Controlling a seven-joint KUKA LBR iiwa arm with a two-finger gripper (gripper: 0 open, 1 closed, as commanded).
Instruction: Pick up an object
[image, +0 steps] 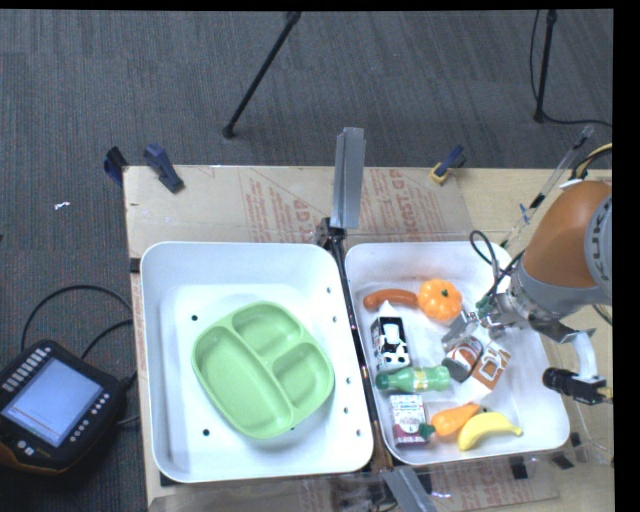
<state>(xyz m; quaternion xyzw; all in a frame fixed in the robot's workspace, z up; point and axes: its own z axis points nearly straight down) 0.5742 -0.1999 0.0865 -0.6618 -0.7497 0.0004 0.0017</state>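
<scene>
claw (468, 338): low in the right bin (520, 425), over a small brown-and-white carton (487, 364); whether it was spread or closed could not be told, nor whether anything was between its tips.
candidate object: the carton, just beside the orange pumpkin toy (440, 299) and right of the green bottle (413, 379).
crowding: milk carton (392, 345), sausage (390, 297), carrot (456, 417) and banana (487, 430) lay near; left bin (160, 300) held a green divided plate (262, 368).
judgement: best to centre the tips across the carton's narrow sides, close fully, lift straight up.
risk: a glancing grip would likely tip the carton toward the bottle.
</scene>
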